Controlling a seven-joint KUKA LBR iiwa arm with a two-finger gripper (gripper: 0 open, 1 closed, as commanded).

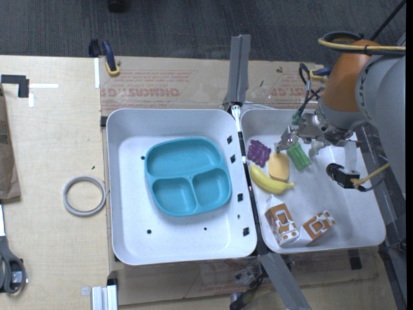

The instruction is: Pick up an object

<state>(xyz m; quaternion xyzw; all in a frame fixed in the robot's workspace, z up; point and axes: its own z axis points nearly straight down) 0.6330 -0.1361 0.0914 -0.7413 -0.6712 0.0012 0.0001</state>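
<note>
Item: green block (298, 155), right bin (361, 231), upper part, pinched between my gripper's (295, 148) fingers and tilted, apparently just clear of the floor. Grip taken at its upper end, likely because the lower end crowds a tan rounded piece (279, 167). Adjacent: banana (270, 181), purple grapes (259, 151), two orange-and-white cartons (282, 223) lower down. Left bin (122, 231): teal divided tray (188, 175). Obstruction: neighbours close on the block's left; lift straight.

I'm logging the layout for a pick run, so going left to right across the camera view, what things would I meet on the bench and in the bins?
Grey tape ring on the bench → blue three-compartment plastic tray in the left bin → purple toy grape bunch → yellow toy banana → green toy block → small orange-and-white patterned box.
</note>
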